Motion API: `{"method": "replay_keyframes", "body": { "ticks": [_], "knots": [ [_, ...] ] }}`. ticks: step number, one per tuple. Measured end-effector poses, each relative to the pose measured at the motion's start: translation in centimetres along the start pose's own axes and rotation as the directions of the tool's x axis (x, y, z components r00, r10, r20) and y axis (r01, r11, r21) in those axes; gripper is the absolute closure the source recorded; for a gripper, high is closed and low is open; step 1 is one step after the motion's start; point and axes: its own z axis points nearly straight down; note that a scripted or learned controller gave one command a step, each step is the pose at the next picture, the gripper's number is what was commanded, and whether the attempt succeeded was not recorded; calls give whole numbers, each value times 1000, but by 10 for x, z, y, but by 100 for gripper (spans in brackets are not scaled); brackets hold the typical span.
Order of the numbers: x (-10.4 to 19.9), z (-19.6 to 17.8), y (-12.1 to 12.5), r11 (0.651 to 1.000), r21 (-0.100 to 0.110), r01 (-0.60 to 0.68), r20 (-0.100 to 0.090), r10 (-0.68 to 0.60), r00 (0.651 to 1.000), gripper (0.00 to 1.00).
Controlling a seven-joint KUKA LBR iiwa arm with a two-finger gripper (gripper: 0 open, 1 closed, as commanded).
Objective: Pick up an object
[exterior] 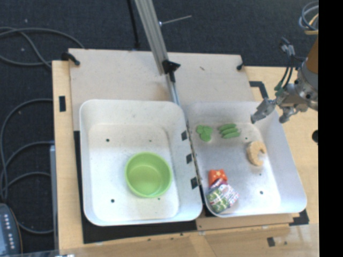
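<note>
My gripper [273, 114] hangs over the right bin's far right corner, its two fingers spread open with nothing between them. Below and left of it in the right bin [278, 197] lie a tan bagel-like piece [255, 153], a green pea pod [229, 130] and a small green leafy piece [204, 133]. A red and green packet [220, 192] rests near that bin's front left corner. A lime green bowl [148, 174] stands upright in the left bin [102, 143].
A slanted aluminium post [155, 31] rises from the bench behind the divide between the bins. Cables lie on the dark floor at left. The arm's wrist [305, 84] enters at the right edge.
</note>
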Motion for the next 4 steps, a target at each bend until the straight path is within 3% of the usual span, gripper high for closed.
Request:
{"method": "replay_keyframes", "body": {
  "ticks": [1, 4],
  "knots": [
    [0, 0, 0, 1000, 0, 0, 0, 0, 1000, 0],
    [-18, 163, -10, 1000, 7, -6, 3, 6, 1000, 0]
  ]
}}
